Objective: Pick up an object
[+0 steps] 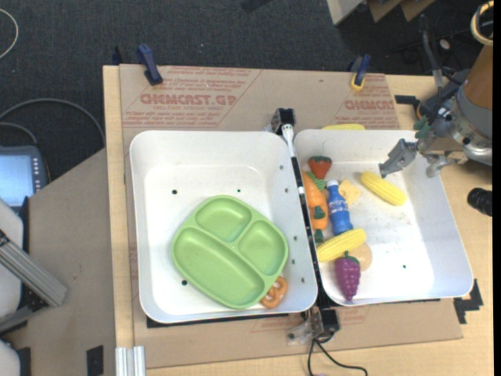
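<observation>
- The left bin (149, 163) carries a green divided plate (229, 250) lying flat toward its front edge, with a small orange pretzel-like toy (275, 292) tucked under the plate's front right corner. Nothing there is lined up for me, since I sit over the other bin.
- Along the left wall of the right bin (438, 241) the toys are crowded in a row: a strawberry (319, 165) at the back, a carrot (315, 198) and a blue bottle (338, 207) side by side, then a yellow corn cob (341, 244) lying crosswise, and purple grapes (347, 273) nearest the front edge. Packed so tightly, touching one another and the wall, they leave me little room to close around any one.
- A second corn cob (382, 188) lies alone on the floor of the right bin, toward its back edge, apart from the row. I judge it the easiest object to pick, with free space on both sides.
- My pincer (397, 160) hangs just behind that cob, at the back of the right bin, reaching in from the right edge. It pinches nothing; whether its tips are spread or pressed together, I cannot tell.
</observation>
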